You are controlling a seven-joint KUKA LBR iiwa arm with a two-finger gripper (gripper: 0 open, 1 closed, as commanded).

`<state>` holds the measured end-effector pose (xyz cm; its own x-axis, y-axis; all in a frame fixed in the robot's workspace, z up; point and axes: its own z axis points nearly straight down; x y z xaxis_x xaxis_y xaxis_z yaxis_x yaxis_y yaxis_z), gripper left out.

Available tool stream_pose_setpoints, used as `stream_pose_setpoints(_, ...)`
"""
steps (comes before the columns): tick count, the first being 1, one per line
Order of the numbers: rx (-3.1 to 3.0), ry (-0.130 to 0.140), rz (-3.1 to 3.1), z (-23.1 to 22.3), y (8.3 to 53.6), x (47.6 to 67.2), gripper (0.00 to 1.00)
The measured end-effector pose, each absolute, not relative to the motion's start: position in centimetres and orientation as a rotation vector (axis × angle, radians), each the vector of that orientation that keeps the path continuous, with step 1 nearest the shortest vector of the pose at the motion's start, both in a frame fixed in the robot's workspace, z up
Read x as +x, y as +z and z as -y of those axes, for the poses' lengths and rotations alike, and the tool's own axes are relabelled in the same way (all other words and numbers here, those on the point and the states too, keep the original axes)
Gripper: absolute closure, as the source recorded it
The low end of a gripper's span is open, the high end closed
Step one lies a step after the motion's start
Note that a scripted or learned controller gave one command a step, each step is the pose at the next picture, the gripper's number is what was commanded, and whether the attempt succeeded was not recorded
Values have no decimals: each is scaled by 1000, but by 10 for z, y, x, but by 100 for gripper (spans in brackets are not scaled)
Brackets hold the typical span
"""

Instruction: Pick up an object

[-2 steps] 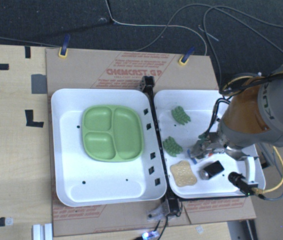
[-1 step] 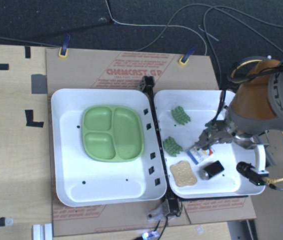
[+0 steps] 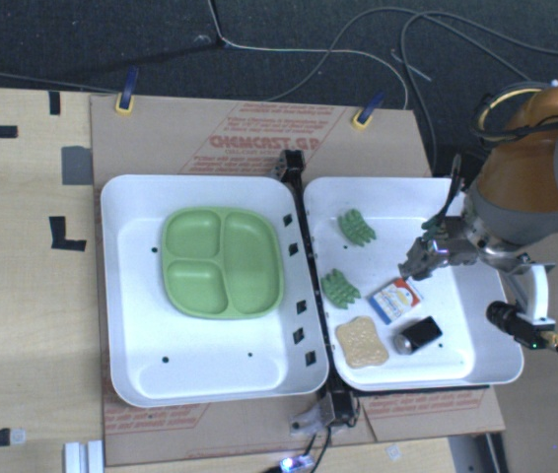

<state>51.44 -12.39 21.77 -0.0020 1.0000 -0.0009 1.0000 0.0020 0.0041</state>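
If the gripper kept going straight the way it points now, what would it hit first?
The gripper points down and toward the view's left. Likely first contact is the small blue and white packet just below it in the right bin, though depth is hard to judge.

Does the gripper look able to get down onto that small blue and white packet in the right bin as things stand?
Probably yes. The gripper hangs just above the packet, which lies flat with nothing on top. The black block sits close beside it, though.

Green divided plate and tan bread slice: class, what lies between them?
In the camera view, the black divider where the bins meet lies between the green divided plate and tan bread slice.
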Motion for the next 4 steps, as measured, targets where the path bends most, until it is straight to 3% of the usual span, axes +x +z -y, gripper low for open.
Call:
stream_pose_setpoints(1,2218,3,-2221,127,262,510,100)
stream_pose_setpoints(2,2220,1,-2223,127,279,511,100)
stream_pose_setpoints(4,2217,-3,-2228,27,247,529,100)
